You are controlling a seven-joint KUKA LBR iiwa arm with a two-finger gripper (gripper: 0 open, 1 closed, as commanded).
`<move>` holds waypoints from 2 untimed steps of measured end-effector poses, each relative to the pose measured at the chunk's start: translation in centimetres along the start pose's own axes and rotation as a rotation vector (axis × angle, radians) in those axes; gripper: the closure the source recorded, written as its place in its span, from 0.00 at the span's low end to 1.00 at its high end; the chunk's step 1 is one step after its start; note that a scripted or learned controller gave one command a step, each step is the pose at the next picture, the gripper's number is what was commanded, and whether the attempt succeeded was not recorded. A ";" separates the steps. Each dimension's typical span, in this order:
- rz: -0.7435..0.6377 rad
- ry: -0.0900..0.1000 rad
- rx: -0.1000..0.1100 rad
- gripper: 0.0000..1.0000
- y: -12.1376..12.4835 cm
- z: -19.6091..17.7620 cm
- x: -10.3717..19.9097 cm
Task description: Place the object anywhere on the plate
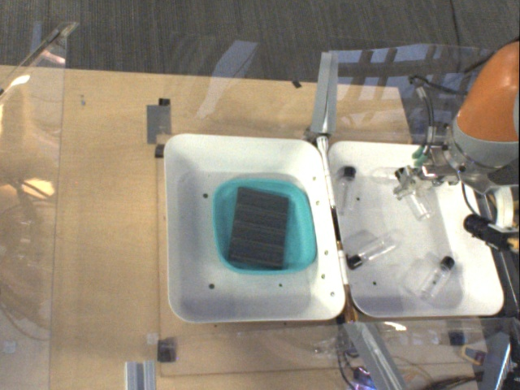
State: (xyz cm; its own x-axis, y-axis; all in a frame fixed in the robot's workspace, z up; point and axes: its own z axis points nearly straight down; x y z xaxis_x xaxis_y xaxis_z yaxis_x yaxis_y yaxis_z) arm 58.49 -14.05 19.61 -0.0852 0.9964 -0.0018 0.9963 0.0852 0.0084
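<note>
The dark ribbed block (260,231) already lies flat on the teal plate (302,247) in the left bin (188,218), so the placing looks done, while the gripper (412,175) hovers at right over the right bin (479,295), its grasp impossible to tell

A dark grey ribbed rectangular block (260,227) lies flat on a teal plate (304,242), its long side running near to far, slightly tilted. The square, round-cornered plate sits in the middle of the left white bin (187,218).
</note>
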 end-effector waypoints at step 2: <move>-0.150 -0.003 -0.003 0.00 4.0 -11.8 -2.7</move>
State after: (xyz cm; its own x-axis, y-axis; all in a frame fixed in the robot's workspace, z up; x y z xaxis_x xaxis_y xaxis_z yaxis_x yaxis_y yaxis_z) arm 62.56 -16.44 31.45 -0.2335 0.9723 -0.0062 0.9723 0.2336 0.0112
